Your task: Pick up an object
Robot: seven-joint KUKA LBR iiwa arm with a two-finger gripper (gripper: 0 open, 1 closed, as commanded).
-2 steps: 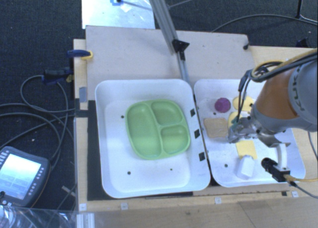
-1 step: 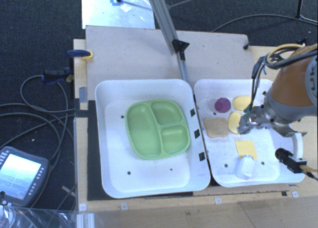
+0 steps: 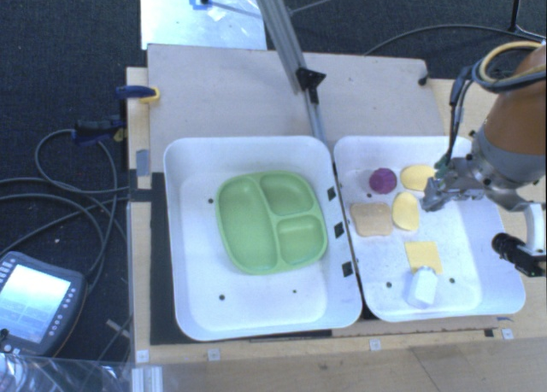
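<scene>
The right bin (image 3: 479,296) holds several small objects: a purple ball (image 3: 382,180), a yellow oval piece (image 3: 417,177), a second yellow oval (image 3: 406,212), a tan square slice (image 3: 371,219), a yellow square slice (image 3: 423,255) and a small white bottle-like item (image 3: 422,287). My gripper (image 3: 432,195) hangs low over this bin, just right of the second yellow oval and below the first one. Its tip is dark and small, seen from above. Nothing is visibly held between its parts.
The left bin (image 3: 197,296) carries a green three-compartment plate (image 3: 272,220). A slanted metal pole (image 3: 282,32) crosses above the bench from the top. Cables and a teach pendant (image 3: 34,301) lie off the bench at left. The arm's body (image 3: 513,125) overhangs the right bin's right side.
</scene>
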